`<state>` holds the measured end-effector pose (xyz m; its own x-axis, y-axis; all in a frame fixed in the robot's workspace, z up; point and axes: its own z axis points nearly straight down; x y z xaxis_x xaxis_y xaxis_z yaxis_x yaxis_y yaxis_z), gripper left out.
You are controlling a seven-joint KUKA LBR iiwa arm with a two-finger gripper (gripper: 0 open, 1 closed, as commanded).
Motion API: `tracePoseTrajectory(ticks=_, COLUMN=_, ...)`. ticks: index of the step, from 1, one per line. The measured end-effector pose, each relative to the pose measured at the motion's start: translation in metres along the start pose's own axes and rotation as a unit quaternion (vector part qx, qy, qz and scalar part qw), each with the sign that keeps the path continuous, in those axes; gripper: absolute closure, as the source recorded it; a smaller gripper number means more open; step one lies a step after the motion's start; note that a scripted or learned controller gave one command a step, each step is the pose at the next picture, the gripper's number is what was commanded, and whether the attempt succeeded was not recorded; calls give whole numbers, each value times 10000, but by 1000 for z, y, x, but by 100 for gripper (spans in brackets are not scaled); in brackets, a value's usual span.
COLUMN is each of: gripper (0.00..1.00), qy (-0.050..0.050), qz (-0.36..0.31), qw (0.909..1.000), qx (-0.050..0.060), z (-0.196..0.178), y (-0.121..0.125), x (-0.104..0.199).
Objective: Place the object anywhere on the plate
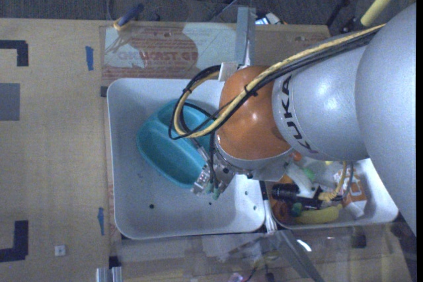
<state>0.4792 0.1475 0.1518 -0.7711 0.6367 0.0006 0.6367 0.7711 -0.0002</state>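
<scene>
While the arm (344,96) reaches in from the right, its orange band (248,119) and grey body cover the inner edges of both bins. Gripper (210,183): seen at the lower left of the orange band, low over the left bin (132,208), its tip just beside the lower right rim of the plate (165,148); whether its fingers are spread or closed cannot be told, and nothing can be seen between them. Plate: teal, lying in the left bin toward its right half, its right side hidden under the arm. Right bin (377,205): holds a heap of small items (310,198), among them dark, yellow, white and orange pieces, partly hidden by the arm; which of these is the object to be placed cannot be told, and none of them lies on the visible part of the plate. Cables (192,99): black and yellow, looping from the arm over the upper rim of the plate. Tabletop (53,162): tan, with black corner marks and blue tape strips at left; both bins rest on it side by side
</scene>
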Motion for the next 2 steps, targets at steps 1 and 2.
tracePoseTrajectory(ticks=1, gripper=100, qy=-8, qz=374, qw=9993, qx=-11, z=-23, y=65, x=-6)
tracePoseTrajectory(ticks=2, gripper=100, qy=-5, qz=10, qw=10000, qx=-7, z=37, y=90, x=-21)
